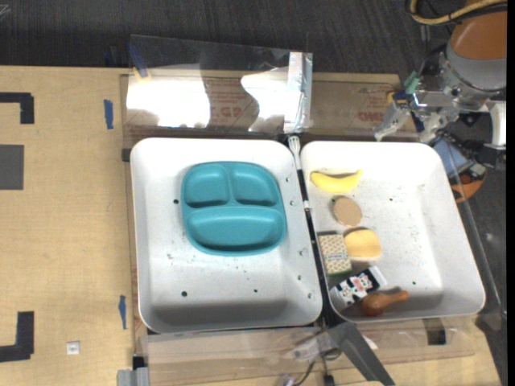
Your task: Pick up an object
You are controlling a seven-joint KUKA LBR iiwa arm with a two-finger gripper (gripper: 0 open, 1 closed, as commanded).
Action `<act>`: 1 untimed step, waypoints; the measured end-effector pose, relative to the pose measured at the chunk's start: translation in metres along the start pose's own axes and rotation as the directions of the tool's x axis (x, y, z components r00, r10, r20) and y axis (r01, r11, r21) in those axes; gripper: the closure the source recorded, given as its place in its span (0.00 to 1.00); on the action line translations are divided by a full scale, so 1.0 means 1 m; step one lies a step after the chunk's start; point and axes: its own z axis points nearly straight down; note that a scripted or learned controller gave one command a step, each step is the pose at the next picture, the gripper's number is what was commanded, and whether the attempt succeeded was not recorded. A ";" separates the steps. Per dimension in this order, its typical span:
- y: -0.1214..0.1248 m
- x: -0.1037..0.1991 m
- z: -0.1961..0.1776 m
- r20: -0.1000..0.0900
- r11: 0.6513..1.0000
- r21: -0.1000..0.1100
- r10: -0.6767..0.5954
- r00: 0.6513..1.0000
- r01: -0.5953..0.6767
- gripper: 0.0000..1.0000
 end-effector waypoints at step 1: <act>-0.006 0.082 0.079 -0.003 1.000 0.007 0.029 1.000 -0.029 0.00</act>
